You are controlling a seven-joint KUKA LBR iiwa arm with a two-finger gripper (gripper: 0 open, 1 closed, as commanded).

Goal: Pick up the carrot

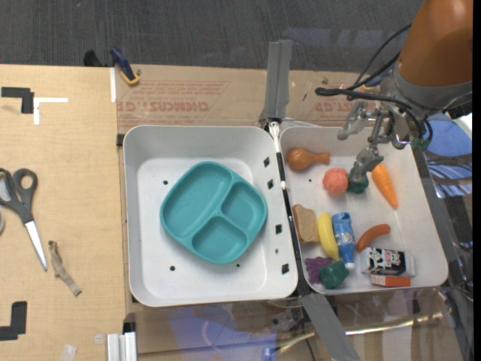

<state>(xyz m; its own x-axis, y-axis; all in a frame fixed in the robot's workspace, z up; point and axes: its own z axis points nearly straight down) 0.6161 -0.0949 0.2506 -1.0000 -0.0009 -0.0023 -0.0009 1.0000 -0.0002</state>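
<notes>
While end effector [366, 165] hovers, carrot [385, 184] near bin wall [431, 224].

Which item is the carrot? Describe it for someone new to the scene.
Look in the right white bin, upper right area by the end effector. The tapered orange plastic carrot lies there at a slant. Unlike the round orange-red ball nearby, it is long and pointed.
</notes>
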